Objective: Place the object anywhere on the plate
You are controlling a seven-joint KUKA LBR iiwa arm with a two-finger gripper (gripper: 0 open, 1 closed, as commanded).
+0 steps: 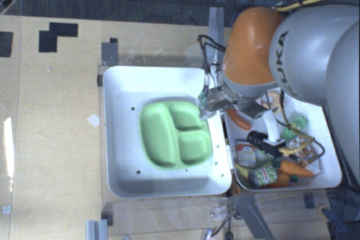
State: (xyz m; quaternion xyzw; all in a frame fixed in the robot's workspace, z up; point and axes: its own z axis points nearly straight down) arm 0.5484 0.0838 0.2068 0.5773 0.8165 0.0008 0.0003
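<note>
KUKA arm (304,36) above the seam between bins, gripper (207,103) at the green divided plate (169,135)'s right rim, fingers' state indiscernible; object unidentified among right-bin (332,174) clutter, so release should be centred over a compartment.

A grey and orange arm (281,48) is reaching over two white bins, its gripper (207,103) hovering at the right edge of a green divided plate (174,133); toy food is crowding the right bin (332,171), with finger positions apparently obscured.
</note>
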